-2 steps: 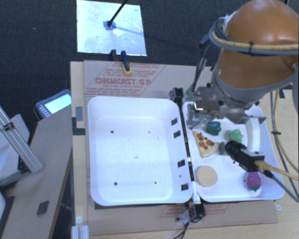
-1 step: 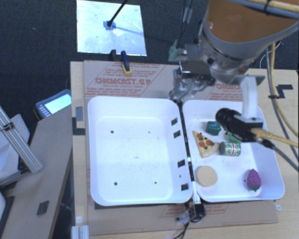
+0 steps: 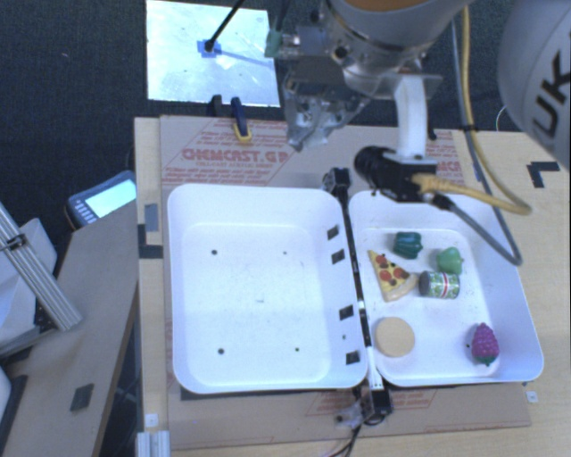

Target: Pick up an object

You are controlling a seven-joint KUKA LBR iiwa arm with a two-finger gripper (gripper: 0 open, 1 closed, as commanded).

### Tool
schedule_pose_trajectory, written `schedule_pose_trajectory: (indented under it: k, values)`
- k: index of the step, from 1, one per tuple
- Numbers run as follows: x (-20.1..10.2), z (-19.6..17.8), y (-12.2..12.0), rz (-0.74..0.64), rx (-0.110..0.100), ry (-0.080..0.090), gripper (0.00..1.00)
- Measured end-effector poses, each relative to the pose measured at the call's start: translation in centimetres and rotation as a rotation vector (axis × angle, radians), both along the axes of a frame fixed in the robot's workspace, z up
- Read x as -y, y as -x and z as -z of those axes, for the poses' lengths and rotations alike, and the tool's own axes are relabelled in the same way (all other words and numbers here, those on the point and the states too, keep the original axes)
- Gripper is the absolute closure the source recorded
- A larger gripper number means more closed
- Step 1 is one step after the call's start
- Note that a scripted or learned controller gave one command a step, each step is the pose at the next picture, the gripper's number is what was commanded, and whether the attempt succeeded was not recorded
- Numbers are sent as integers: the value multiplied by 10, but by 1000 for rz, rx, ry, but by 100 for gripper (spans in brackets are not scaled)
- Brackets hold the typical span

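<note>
- Grey metal and an orange band mark the KUKA arm (image 3: 393,27) as it hangs high over the bench, its claw (image 3: 308,125) poised above the cardboard sheet (image 3: 223,156) just beyond the far rim of the two white bins.
- From where one stands, the claw's tip is a blur of metal parts; whether it is spread or closed cannot be told, and nothing is seen between its ends.
- Below the claw and toward the near side lies the left bin (image 3: 250,366), its bare white floor dotted with small dark holes.
- Below and to the claw's right sits the right bin (image 3: 513,357), holding all the toy food: a dark green pepper (image 3: 408,242), a lighter green vegetable (image 3: 450,260), a pizza slice (image 3: 391,275), a small can (image 3: 439,286) lying on its side just beside the slice, a round tan cookie (image 3: 393,337) and a purple bunch of grapes (image 3: 484,344).
- All six pieces rest on the bin floor, well apart from the claw.
- Yellow cable (image 3: 482,192) trails past the right bin's far corner.
</note>
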State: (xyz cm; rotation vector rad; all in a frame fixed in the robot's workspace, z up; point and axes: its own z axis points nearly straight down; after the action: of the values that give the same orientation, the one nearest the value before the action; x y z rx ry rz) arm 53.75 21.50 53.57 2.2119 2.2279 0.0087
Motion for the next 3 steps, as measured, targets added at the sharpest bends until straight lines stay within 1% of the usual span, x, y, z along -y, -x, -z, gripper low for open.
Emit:
schedule_pose_trajectory:
  k: [1,2,3]
  values:
    - [-7,129,-77,8,-15,7,100]
    - [-20,-8,-85,2,10,-4,100]
    - [7,87,39,1,-18,5,100]
